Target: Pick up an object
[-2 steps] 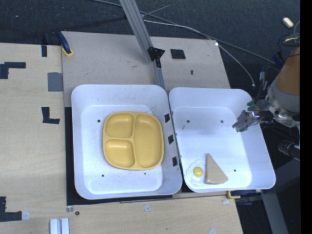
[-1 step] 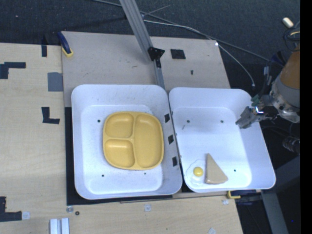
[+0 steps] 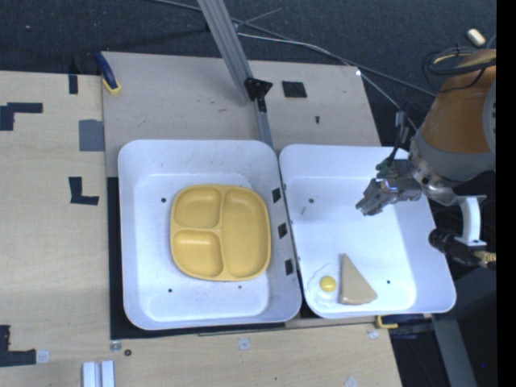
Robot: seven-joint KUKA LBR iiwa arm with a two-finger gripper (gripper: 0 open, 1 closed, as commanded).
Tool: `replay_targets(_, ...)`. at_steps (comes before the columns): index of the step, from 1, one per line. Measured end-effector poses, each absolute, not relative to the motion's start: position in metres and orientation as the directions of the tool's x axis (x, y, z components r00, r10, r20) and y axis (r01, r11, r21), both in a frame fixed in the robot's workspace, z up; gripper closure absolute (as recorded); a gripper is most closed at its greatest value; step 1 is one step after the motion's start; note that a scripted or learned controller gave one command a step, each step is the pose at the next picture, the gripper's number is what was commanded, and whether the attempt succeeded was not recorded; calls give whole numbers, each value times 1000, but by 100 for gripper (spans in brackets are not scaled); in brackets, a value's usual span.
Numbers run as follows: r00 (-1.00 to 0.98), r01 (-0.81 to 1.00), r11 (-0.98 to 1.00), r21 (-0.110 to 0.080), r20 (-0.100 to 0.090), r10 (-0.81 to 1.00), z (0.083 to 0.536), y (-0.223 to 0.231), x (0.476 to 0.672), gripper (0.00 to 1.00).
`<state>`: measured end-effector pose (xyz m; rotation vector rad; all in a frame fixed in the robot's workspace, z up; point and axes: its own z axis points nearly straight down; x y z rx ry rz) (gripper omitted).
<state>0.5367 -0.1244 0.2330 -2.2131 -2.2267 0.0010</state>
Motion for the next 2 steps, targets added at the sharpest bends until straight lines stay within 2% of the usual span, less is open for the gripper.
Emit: replay_targets(2, -6, 1000, 6, -3, 0, 1000, 225, -19, 551, 100)
